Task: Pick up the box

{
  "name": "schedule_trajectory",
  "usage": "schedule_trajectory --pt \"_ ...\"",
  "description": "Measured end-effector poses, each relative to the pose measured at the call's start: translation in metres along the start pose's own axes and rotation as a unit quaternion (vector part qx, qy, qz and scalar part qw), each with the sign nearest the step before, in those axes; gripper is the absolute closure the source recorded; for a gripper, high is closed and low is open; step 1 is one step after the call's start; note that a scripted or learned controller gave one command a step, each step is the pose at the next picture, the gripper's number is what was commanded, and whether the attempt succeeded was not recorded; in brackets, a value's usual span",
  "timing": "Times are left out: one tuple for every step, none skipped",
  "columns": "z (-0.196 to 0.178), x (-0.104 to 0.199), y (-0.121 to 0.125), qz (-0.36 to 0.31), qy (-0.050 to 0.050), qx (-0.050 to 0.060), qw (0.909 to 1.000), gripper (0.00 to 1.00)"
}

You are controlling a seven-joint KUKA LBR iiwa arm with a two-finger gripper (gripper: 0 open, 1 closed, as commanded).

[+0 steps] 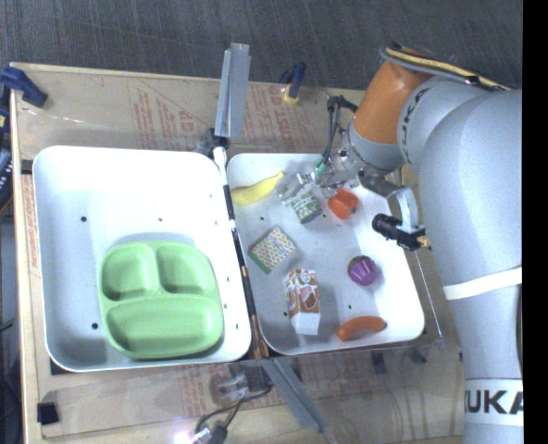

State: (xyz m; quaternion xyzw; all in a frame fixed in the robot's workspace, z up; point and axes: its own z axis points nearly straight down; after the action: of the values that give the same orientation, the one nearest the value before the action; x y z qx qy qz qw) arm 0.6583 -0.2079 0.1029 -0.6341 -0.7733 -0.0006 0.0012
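Three box-like things lie in the right bin (413, 289). A flat box (272, 248) with a green and multicoloured pattern is left of centre. A brown and white carton (302, 302) lies toward the front. A small greenish pack (305, 209) sits near the back. My gripper (313, 183) hangs low over the bin's back part, just above the small pack and beside an orange cup (342, 203). It is well apart from the patterned box and the carton. I see nothing held between its fingers.
A yellow banana (256, 190) lies at the right bin's back left. A purple piece (363, 269) and an orange sausage shape (360, 327) sit at its right and front. The left bin (70, 192) holds a green divided plate (161, 299).
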Motion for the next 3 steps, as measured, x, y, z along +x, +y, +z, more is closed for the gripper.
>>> schedule_trajectory --pt "-0.017 0.007 -0.040 -0.048 -0.001 0.000 0.9988 0.00" --pt "-0.075 0.019 -0.106 -0.047 -0.001 0.001 0.9989 0.00" --pt "-0.072 0.007 -0.045 -0.082 -0.001 0.000 0.9967 0.00"
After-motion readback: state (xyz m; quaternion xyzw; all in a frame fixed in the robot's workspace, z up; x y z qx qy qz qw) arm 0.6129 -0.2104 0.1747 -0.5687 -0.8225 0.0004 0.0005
